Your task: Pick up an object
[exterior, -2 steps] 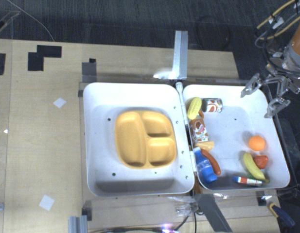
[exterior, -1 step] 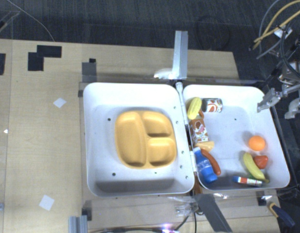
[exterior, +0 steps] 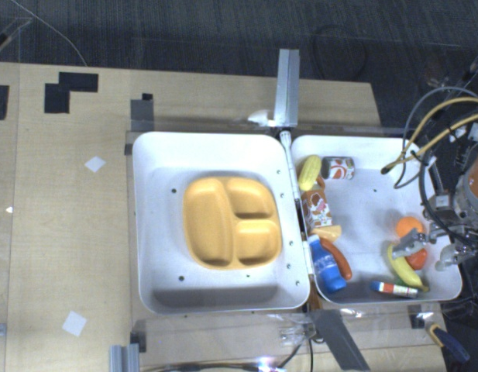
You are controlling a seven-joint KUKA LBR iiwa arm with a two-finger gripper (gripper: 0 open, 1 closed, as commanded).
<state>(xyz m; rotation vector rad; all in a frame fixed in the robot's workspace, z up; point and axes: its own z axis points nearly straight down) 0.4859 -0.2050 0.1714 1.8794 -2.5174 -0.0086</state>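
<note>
Right bin (exterior: 362, 208) taken as landmark throughout. Claw (exterior: 429, 248) sits low at the bin's right side, arm entering from the bin's right edge. Its metal fingers appear parted, nothing visibly between them, so no hold is claimed.

Nearest candidate: banana (exterior: 405, 270), just under and left of the claw, near the bin's lower right corner; long axis runs diagonally, upper-left to lower-right. Orange ball (exterior: 410, 226) lies just above it, close to the claw.

Marker (exterior: 393, 288) lies along the bin's bottom wall. Blue bottle (exterior: 327, 266), corn cob (exterior: 309, 172) and can (exterior: 338, 169) sit by the bin's left wall, well apart from the claw.

Judgement: banana is the likeliest target; fingers should close across its short axis.
</note>
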